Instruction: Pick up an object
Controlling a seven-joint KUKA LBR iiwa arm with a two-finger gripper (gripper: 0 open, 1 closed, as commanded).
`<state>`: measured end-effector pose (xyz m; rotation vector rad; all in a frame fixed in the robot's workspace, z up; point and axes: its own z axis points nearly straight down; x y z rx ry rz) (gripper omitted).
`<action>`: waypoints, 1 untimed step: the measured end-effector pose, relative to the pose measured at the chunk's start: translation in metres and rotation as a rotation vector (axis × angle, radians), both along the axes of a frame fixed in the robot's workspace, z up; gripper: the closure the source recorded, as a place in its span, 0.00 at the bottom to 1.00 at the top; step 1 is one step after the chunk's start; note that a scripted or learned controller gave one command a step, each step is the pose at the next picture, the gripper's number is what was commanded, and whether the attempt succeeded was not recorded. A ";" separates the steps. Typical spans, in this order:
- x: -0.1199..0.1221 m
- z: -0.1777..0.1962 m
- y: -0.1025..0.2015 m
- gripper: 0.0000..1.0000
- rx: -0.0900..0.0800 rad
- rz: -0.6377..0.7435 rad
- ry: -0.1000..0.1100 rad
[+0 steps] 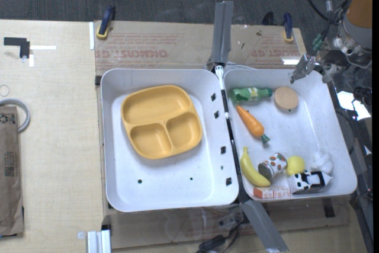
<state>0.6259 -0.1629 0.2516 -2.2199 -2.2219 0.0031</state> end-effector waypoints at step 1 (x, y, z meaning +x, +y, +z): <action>-0.067 -0.088 0.050 0.00 0.001 0.056 0.002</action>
